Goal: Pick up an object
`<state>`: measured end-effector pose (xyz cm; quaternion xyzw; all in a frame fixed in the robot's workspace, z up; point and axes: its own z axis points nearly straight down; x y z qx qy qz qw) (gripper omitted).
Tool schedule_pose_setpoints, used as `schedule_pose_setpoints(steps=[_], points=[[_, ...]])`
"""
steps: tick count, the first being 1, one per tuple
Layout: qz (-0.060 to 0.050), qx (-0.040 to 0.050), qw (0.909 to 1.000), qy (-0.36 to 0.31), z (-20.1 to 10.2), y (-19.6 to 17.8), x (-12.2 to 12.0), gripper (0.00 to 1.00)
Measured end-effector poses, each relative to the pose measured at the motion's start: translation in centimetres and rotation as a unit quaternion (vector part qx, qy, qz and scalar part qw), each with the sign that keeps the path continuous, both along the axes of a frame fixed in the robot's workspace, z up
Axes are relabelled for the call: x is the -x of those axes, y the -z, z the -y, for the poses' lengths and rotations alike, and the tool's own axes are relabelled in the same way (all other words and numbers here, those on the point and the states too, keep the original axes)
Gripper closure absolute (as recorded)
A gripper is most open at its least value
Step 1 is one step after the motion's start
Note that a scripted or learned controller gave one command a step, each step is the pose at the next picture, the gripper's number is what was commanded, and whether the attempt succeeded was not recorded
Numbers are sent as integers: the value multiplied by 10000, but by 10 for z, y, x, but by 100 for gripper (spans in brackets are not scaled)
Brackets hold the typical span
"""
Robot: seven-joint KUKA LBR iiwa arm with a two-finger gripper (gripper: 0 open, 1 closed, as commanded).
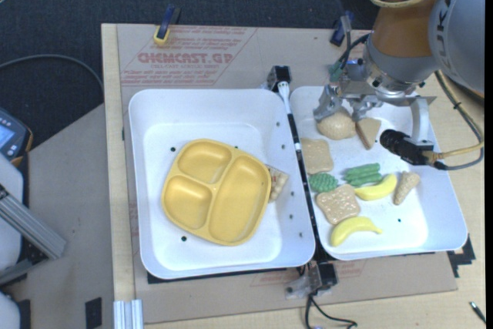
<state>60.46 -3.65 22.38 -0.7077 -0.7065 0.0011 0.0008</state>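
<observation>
My gripper point(348, 105) reaches down into the far end of the right bin point(439, 221), right over a pale round bread-like piece point(336, 126) and a tan wedge point(368, 132). The fingers straddle that area, close to both pieces. Nearer the front lie a tan cracker point(316, 155), a green leafy piece point(323, 182), a green bean pod point(361, 172), two yellow bananas point(377, 189) point(352, 229), a square cracker point(338, 204) and a beige cone-like piece point(405, 186).
The left bin point(146, 127) holds a yellow divided plate point(216, 190) with a small tan piece point(276, 182) at its right edge. A black divider clip point(279, 78) sits between the bins. Cables run beside the arm at right.
</observation>
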Motion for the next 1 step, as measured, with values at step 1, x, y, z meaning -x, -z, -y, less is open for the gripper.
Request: schedule_pose_setpoints(steps=[1], points=[[-3, -3, 10000, -14, -16, 8, -2, 100]])
